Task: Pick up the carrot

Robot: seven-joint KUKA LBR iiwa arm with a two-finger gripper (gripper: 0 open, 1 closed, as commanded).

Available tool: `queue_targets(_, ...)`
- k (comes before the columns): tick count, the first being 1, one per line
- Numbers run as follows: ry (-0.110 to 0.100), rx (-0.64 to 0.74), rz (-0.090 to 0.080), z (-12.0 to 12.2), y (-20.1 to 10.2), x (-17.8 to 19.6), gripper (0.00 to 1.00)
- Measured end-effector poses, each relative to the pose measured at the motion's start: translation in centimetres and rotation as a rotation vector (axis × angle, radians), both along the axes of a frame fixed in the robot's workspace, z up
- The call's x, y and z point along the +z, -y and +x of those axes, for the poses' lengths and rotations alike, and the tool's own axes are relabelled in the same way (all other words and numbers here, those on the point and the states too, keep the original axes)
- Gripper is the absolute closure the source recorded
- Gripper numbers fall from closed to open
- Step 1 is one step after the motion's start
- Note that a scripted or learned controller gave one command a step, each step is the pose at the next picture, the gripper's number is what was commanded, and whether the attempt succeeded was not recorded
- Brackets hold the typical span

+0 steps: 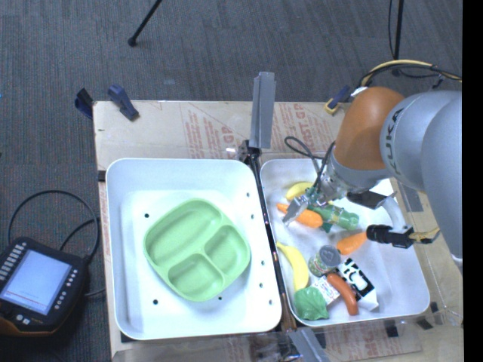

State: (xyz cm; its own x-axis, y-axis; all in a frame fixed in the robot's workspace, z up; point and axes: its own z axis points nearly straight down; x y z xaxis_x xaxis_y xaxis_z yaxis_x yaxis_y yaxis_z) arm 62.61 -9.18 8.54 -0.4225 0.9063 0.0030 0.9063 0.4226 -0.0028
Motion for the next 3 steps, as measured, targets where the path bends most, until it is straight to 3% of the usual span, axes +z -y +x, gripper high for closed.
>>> queue_targets(1,-0.002,-0.004,0.003,0.1,0.1,0.8,1.0)
queue_targets(2,0.002,-0.067,-0.001,1.9,1.1,3.1,1.0)
queue_targets(3,0.0,-0.361,-0.003,1.8,-4.5,10.0,1.0)
